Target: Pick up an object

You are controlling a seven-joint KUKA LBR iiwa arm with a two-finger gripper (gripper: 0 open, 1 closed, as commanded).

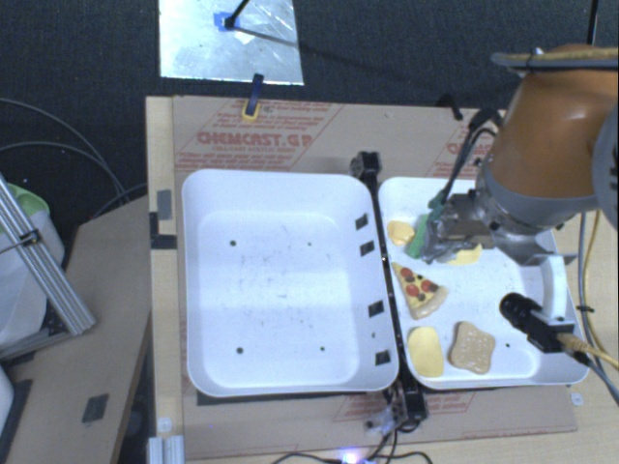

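In the right bin (556,375), the gripper (437,240) hangs over a green object (419,239), narrow and elongated, lying near the bin's upper left. Its long axis seems to run upward and slightly rightward, though the gripper hides much of it. Whether the fingers are apart or clamped, I cannot tell.

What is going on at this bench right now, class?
A grey and orange robot arm reaches in from the right over the right bin, its gripper down among toy foods. A green object sits right at the gripper, but a firm grasp cannot be confirmed. Nearby lie a pizza slice, a yellow piece, a yellow oval and a tan toast-like piece. The left bin sits beside it.
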